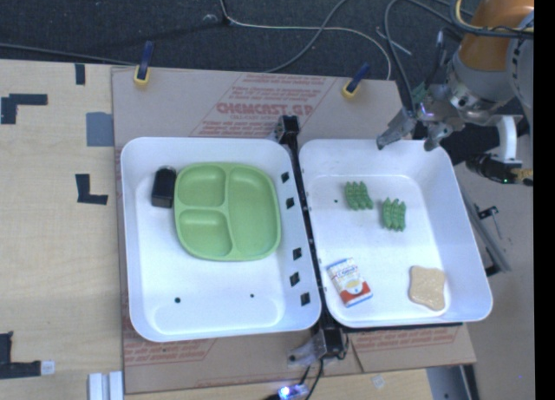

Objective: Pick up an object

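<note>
**Camera view: gripper parked at the far rim, four candidates waiting in the right bin**

Camera view puts the gripper (409, 132) up at the far edge of the right bin (460, 216), two dark fingers (388, 137) splayed apart with nothing between them. Nothing is in hand.

Down in that bin, four things to choose from. Nearest the fingers are two small green knobbly pieces: the left green piece (357, 195) and the right green piece (394, 213), close together but apart, lying near the middle of the bin floor, towards the viewer from the gripper. They look light and probably rubbery or plastic; my guess is they'd take a pinch across the narrow width without trouble, though they could skid on the smooth white floor.

Further off, near the front wall, sits a small carton (349, 282), white with blue and red print, lying flat and skewed. It's likely light and stiff-sided, best squeezed across its short sides. Beside it, well to the right, is a tan bread-like slice (427, 288), which could be soft and low, harder to get fingers under.

Over in the left bin (143, 242) lie a green divided plate (228, 212) and a black block (164, 187) touching its left edge, both well apart from the gripper.
</note>
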### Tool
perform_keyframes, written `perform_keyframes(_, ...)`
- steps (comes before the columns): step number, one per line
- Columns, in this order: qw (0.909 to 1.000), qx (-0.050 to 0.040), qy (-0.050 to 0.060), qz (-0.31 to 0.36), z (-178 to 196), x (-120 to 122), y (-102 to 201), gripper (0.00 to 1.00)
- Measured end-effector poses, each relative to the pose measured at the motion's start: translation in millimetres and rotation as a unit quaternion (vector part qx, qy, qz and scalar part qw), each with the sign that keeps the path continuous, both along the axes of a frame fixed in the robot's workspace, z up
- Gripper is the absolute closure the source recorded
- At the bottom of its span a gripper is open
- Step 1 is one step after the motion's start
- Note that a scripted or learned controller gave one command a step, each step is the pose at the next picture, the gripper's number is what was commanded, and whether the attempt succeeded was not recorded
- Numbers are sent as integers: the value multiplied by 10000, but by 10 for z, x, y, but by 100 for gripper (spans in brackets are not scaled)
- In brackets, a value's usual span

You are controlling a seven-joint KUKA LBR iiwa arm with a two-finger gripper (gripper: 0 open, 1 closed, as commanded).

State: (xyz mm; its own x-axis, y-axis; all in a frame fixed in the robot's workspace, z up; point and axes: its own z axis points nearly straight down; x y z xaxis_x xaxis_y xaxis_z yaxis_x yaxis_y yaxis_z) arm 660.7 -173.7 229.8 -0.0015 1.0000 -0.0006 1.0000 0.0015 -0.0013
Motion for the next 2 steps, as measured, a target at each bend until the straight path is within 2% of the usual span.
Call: perform_keyframes(2,10000,-5,29,-3,-1103,-81,-118,0)
